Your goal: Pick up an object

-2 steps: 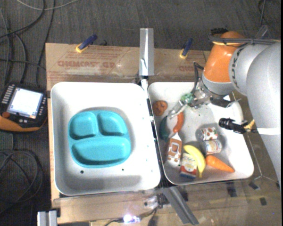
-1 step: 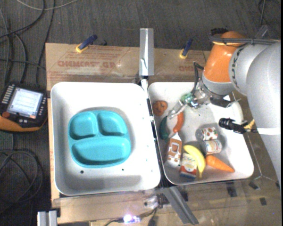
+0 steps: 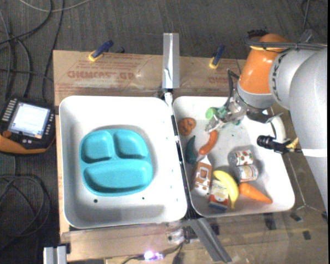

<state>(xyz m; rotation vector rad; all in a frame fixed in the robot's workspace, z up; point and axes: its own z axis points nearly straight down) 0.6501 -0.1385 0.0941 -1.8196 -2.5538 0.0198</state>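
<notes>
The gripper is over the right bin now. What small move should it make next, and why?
Probably a short descent. The gripper hovers at the right bin's upper part, just above the upper end of the orange-red sausage, which lies apart from the other items, so it seems the easiest pick.

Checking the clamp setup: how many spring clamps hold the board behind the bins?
2: one clamp behind the left bin, one clamp behind the right bin. The arm may hide others.
</notes>
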